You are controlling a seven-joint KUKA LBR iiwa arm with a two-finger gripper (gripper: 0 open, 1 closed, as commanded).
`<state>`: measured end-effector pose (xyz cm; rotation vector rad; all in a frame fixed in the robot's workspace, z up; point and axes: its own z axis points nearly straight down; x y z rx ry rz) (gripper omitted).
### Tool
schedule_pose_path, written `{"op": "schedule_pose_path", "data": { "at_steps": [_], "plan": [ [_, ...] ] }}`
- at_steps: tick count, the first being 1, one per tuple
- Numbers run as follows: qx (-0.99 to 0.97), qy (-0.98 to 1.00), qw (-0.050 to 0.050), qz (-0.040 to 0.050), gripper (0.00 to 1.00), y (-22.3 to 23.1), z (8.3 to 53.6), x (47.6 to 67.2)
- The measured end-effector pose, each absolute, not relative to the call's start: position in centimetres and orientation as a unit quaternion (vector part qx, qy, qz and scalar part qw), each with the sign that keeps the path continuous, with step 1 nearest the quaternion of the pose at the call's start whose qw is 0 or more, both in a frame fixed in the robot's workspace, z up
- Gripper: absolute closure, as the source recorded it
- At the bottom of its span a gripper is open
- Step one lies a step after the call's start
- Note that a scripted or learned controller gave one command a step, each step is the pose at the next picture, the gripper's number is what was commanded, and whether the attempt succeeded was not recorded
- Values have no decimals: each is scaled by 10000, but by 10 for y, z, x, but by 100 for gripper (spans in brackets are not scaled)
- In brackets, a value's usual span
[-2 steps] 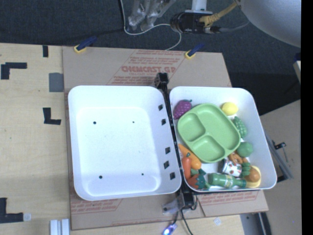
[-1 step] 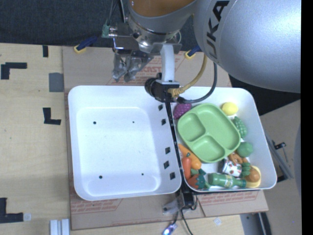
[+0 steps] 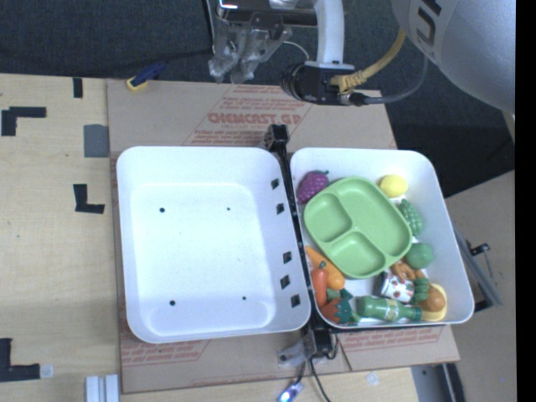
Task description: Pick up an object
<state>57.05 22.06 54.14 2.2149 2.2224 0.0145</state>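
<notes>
My gripper (image 3: 237, 61) hangs high at the top of the camera view, above the cardboard behind the bins, with nothing between its fingers. The right bin (image 3: 448, 224) holds a green divided plate (image 3: 356, 226) tilted over other toys. Around the plate lie purple grapes (image 3: 311, 184), a yellow lemon (image 3: 392, 185), a green corn-like piece (image 3: 411, 216), a green round fruit (image 3: 420, 255), an orange carrot (image 3: 322, 276) and a green bottle (image 3: 387, 309). The left bin (image 3: 201, 241) sits beside it.
A black hinge strip (image 3: 287, 224) runs between the two bins. The bins rest on a cardboard sheet (image 3: 167, 115) on the wooden bench. A yellow and blue item (image 3: 146, 75) lies at the cardboard's back left corner.
</notes>
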Motion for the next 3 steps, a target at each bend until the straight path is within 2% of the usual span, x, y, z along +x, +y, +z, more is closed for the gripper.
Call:
{"op": "schedule_pose_path", "data": {
  "at_steps": [1,2,3],
  "plan": [
    [7064,7078,-27,-64,100,227,433,551],
    [7068,7074,-38,-97,100,226,226,571],
    [7062,7080,30,64,100,234,363,599]
  ]
}}
